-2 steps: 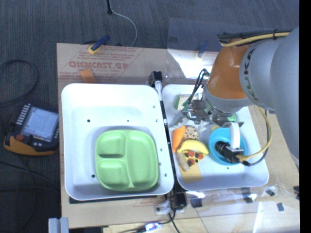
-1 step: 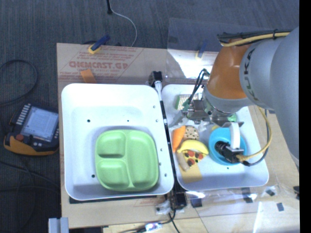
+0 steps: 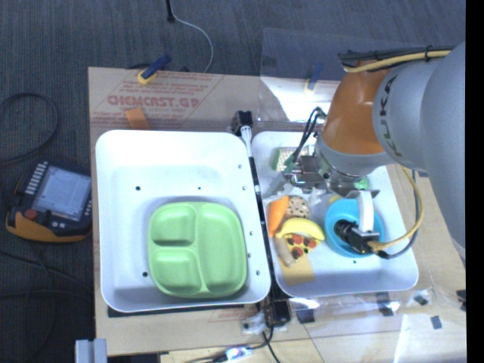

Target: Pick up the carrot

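Observation:
The carrot point(image 3: 277, 212) is a short orange piece lying in the right bin point(image 3: 344, 278), close to its left wall. Just below it sit a yellow banana point(image 3: 300, 228) and a pizza-slice toy point(image 3: 297, 246). My gripper point(image 3: 305, 178) hangs over the upper middle of the right bin, up and to the right of the carrot. The wrist and its metal parts hide the fingertips. A small dotted cracker-like piece point(image 3: 297, 204) lies between the gripper and the carrot.
A blue cup point(image 3: 349, 229) with a white handle lies right of the banana. The left bin point(image 3: 121, 172) holds a green divided plate point(image 3: 198, 249). A black divider bar point(image 3: 252, 174) runs between the bins. A handheld pendant point(image 3: 51, 200) lies on the floor at left.

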Tool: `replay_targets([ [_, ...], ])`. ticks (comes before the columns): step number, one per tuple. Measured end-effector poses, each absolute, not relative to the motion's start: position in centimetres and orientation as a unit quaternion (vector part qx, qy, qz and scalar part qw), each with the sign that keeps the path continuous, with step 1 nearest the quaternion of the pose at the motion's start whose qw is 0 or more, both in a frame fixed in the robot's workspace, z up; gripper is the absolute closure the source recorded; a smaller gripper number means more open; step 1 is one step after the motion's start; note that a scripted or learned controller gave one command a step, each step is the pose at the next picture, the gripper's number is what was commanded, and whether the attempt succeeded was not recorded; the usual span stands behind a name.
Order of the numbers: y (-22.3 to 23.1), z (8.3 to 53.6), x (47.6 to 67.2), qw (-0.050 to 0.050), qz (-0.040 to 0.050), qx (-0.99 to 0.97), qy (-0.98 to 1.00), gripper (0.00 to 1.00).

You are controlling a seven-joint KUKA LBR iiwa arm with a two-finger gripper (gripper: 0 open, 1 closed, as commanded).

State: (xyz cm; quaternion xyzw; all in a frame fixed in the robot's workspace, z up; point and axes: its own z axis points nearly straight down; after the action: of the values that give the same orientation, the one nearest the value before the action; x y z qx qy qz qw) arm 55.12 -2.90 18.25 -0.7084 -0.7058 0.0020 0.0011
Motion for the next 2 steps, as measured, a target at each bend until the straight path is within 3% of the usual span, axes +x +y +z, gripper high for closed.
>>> replay_targets([
  [2,-2.9,18.25,55.12,0.001,0.002,-0.708,-0.706,0.0],
])
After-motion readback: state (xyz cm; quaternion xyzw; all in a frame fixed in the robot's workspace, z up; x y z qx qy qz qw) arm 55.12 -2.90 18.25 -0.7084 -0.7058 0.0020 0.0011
